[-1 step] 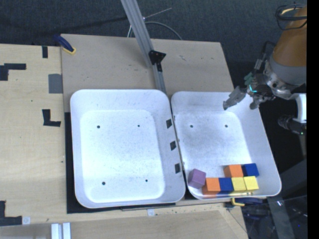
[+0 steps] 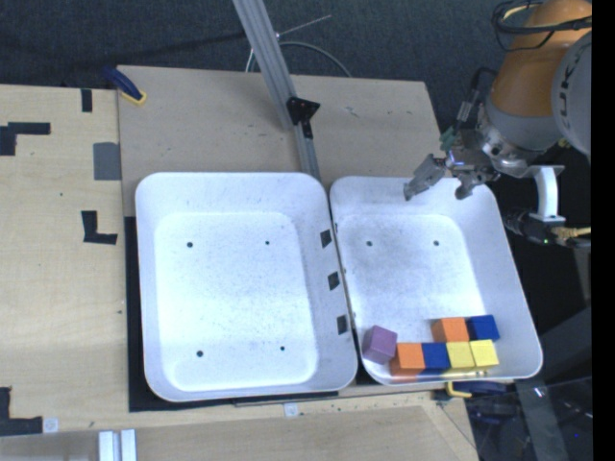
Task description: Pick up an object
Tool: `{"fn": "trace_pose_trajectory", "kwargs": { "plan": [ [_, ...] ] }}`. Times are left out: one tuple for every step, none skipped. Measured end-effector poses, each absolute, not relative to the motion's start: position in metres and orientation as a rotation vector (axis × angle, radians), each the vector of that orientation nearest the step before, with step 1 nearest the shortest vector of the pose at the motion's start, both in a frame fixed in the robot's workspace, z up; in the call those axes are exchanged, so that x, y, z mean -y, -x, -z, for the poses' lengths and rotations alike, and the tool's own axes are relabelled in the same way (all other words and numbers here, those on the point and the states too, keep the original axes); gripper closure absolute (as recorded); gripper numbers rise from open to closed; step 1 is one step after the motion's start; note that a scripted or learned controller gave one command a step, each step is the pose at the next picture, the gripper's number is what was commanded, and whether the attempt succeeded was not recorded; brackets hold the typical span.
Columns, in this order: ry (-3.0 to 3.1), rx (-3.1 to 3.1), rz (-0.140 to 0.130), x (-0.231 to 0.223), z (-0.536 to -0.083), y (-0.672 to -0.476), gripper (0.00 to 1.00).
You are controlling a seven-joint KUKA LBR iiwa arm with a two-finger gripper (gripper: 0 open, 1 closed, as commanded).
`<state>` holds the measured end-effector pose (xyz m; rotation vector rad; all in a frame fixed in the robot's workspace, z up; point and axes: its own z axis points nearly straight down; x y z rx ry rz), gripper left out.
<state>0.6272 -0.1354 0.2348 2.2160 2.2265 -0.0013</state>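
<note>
Gripper (image 2: 443,186): mine, over the far rim of the right bin, near its upper right corner; my two fingers are spread apart with nothing between them.
Arm (image 2: 538,75): grey with the orange band, coming in from the right, above the bench edge.
Right bin (image 2: 413,257): white and shallow, touching the left bin along its inner side.
Blocks: all bunched in the near corner of the right bin, well apart from my fingers.
Purple block (image 2: 381,342): at the left end of the bunch, tilted, just beside the others.
Orange blocks: one (image 2: 410,355) in the near row, one (image 2: 450,330) in the row behind.
Blue blocks: one (image 2: 435,355) in the near row between orange and yellow, one (image 2: 482,327) at the far right of the back row.
Yellow blocks (image 2: 472,354): two side by side, at the right end of the near row.
Left bin (image 2: 231,296): white, same shape as the right one.
Pole (image 2: 274,65): grey metal bar slanting from the top down to the gap between the bins.
</note>
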Motion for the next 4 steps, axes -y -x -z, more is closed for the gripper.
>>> {"fn": "trace_pose_trajectory", "kwargs": {
  "plan": [
    [-2.22, -2.227, 0.006, 0.115, -0.169, -0.65, 0.0],
    [-2.222, -2.226, 0.008, 0.099, -0.119, -0.657, 0.0],
    [-2.222, -2.224, 0.008, 0.09, -0.09, -0.659, 0.0],
    [-2.216, -2.224, -0.008, 0.054, -0.197, -0.618, 0.0]
  ]
}}
